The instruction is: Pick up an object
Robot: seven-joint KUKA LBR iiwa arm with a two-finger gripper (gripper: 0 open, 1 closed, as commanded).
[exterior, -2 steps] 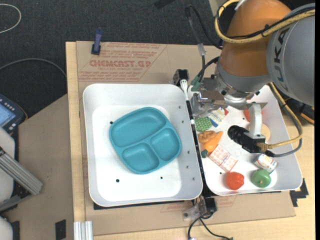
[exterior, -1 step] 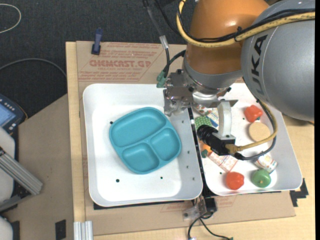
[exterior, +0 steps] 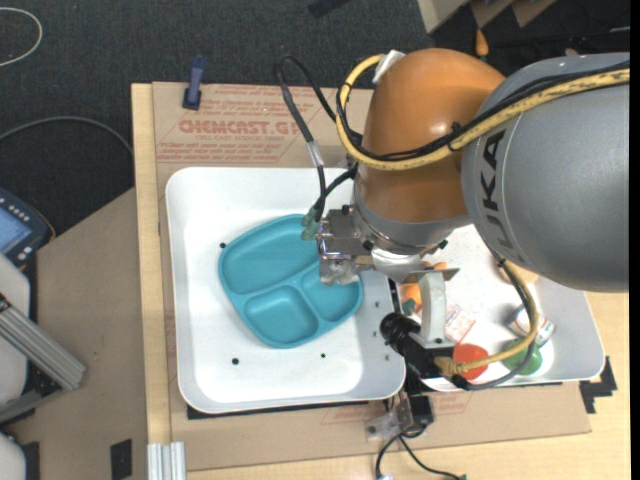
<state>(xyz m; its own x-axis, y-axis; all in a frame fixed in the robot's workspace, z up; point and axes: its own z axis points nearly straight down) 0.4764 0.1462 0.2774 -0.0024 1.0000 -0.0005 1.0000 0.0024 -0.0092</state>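
A teal divided plate lies in the left white bin, towards its right side. My gripper hangs under the orange wrist band, low over the plate's right rim near the wall between the two bins. The big grey arm covers the gripper from above, and I cannot make out whether anything is held. In the right bin, below the arm, an orange-red object and a green object lie together, with a printed white card beside them.
The bins rest on a brown cardboard sheet. A small blue clip sits at its far left corner. The arm hides most of the right bin. Bare white floor of the left bin shows left of and in front of the plate.
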